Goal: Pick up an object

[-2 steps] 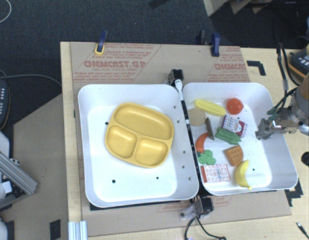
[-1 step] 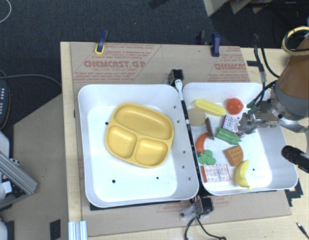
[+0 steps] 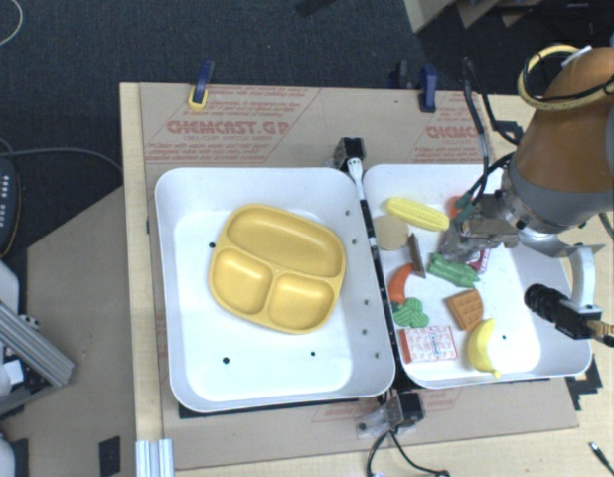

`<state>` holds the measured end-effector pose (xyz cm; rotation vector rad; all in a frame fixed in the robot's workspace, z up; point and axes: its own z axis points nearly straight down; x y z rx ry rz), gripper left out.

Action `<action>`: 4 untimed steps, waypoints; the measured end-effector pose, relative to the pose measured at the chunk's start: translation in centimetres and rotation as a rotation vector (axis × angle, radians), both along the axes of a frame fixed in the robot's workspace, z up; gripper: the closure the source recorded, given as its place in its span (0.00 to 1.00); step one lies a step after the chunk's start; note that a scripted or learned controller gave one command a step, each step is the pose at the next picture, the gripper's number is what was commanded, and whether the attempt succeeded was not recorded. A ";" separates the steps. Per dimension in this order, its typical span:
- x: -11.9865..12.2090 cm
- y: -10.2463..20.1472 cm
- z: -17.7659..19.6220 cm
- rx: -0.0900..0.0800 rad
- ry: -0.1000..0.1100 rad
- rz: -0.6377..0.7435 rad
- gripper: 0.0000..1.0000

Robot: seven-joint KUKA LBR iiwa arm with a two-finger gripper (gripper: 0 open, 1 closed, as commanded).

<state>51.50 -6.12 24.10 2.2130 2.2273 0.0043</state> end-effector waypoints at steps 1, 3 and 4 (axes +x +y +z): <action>0.1 5.8 -1.3 0.002 0.007 0.000 1.00; 1.7 12.0 -2.6 0.000 0.008 -0.005 1.00; 1.8 12.2 -0.6 0.000 0.000 -0.005 1.00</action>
